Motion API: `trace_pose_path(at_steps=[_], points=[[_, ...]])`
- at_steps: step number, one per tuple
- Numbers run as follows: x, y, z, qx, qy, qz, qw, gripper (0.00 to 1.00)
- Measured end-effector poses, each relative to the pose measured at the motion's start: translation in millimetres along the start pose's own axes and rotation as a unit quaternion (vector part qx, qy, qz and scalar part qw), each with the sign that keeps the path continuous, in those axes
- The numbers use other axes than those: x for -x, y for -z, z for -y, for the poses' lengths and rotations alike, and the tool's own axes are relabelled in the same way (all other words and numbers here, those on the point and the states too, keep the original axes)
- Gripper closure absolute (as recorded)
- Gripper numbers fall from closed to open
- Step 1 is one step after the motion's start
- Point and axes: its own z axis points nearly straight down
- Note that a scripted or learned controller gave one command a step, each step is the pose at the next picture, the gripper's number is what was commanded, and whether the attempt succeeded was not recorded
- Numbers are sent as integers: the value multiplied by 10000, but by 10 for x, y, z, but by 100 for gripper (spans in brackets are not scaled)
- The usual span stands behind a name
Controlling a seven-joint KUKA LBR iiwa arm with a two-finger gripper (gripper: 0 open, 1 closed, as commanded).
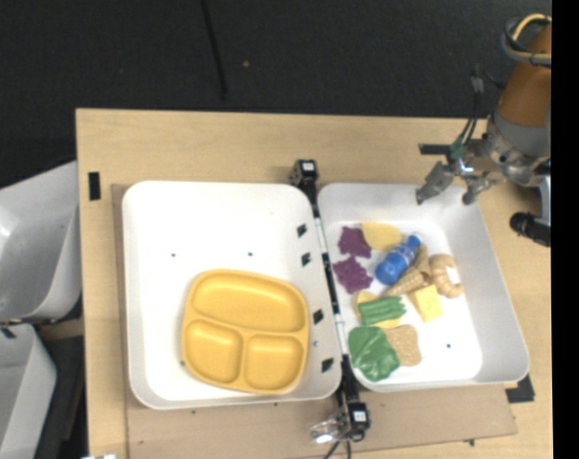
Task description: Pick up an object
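While toys crowd the right bin (461, 347), the pincer (452, 185) hangs open, arm cropped.

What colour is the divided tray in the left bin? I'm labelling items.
Yellow; the divided tray shows plainly in the camera view, lying in the left bin.

Arm (526, 84) cut off at right edge; wrist blurry.

Two white bins on a wooden bench, counted by contents.
You have one yellow tray (244, 331) in the left bin (156, 256); the right bin (481, 333) holds two purple pieces (353, 242), one blue bottle (397, 260).
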Motion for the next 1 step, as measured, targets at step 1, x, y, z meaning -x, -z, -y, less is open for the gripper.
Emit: trace_pose_path(at_steps=[1], points=[[-19, -432, 236, -47, -6, -13, 10000, 0]])
